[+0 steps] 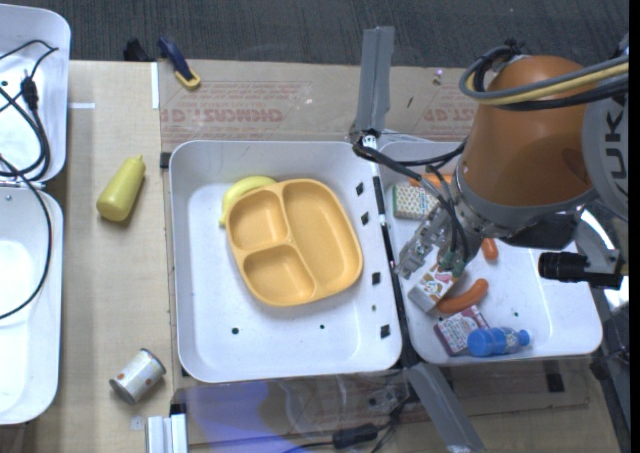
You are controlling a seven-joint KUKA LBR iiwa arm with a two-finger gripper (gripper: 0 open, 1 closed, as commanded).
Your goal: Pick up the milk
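The milk [431, 289] is a small white carton with red and blue print, lying in the right bin [560, 326] near its left wall. My gripper [435, 261] hangs under the orange wrist band just above the carton's upper edge. It is open, its fingers [414, 253] spread to either side, and nothing sits between them. The arm's bulk hides the back part of this bin.
An orange sausage [465, 295] lies right beside the milk. A pink packet [459, 330] and a blue bottle [497, 342] sit in front of it. A patterned box [410, 201] lies behind the gripper. The left bin [200, 331] holds a yellow divided plate [293, 239] and a banana [243, 188].
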